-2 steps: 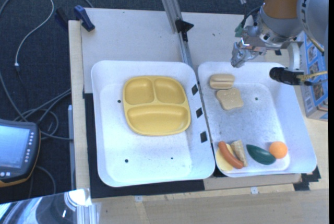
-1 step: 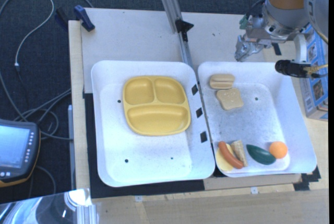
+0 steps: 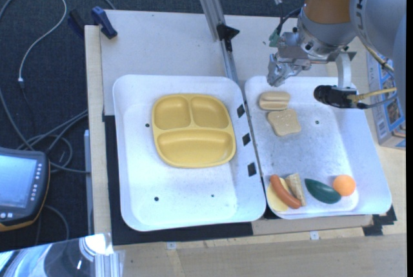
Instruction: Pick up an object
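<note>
We take the yellow divided plate (image 3: 192, 129) as our marker; it lies flat in the left bin (image 3: 187, 205), towards that bin's far side. Everything else sits to the right of the plate, in the right bin (image 3: 322, 146). Closest to the plate, level with its far edge, lies a pale brown roll (image 3: 274, 100), and a slice of bread (image 3: 284, 122) lies just beside it on the near side, level with the plate's middle; we cannot say whether the two touch. The gripper (image 3: 276, 77) hangs to the right of the plate and a little beyond its far edge, over the far left corner of the right bin, with its tip just past the roll. From this angle we cannot tell whether it is spread or pressed together, nor whether it touches the roll. Well nearer to us than the plate and still to its right, a row runs along the bin's near wall: a sausage (image 3: 284, 192), a pale wedge (image 3: 296, 186) leaning against it, a dark green vegetable (image 3: 322, 191), and an orange (image 3: 344, 184) farthest from the plate.
</note>
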Action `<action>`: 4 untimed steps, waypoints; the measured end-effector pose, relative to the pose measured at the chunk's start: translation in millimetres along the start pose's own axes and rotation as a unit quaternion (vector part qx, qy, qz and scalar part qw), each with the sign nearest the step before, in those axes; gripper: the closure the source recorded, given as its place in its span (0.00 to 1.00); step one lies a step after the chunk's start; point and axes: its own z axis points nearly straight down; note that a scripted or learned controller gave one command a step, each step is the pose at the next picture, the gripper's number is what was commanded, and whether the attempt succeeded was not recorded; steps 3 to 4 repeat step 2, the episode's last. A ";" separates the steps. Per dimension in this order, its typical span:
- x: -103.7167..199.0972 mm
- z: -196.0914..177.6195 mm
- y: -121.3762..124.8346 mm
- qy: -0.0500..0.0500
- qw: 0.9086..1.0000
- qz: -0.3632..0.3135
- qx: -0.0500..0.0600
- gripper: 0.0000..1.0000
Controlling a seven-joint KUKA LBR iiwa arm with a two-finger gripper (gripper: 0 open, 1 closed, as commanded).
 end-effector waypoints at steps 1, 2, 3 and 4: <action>53.3 10.9 -22.9 0.001 1.000 0.000 0.001 1.00; 97.1 1.3 -49.0 0.001 1.000 0.000 0.000 1.00; 97.1 1.3 -49.0 0.001 1.000 0.000 0.000 1.00; 97.1 1.3 -49.0 0.001 1.000 0.000 0.000 1.00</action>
